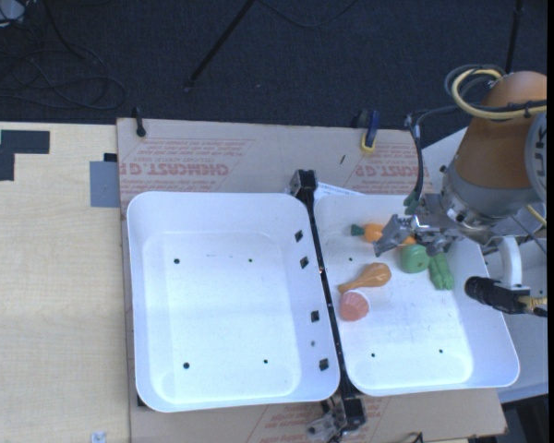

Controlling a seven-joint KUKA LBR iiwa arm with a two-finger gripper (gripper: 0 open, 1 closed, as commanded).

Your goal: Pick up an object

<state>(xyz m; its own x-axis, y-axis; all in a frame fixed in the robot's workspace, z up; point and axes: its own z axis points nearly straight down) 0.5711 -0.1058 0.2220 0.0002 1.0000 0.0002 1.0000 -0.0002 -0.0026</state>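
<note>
Orange carrot-like toy [373, 232], green-tipped: lay in the right bin [443, 358], upper part, touching the gripper [399, 235]. Grip state could not be told; no item was visibly held. Just beside: green pieces [427, 263]. Nearer centre: orange pear-shaped toy [367, 278], pink round piece [354, 307]. Left bin [152, 238] adjoined.

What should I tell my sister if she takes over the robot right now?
Gripper: low in the right bin, by the toys near its far wall. Whether it holds anything cannot be told.
Things: orange carrot toy just left of the gripper; round green toy and green block just below it; orange pear-shaped toy and pink round toy nearer the divider. All lie in the right bin.
Done: arm lowered to the toys.
Left: grip one and lift it.
</note>
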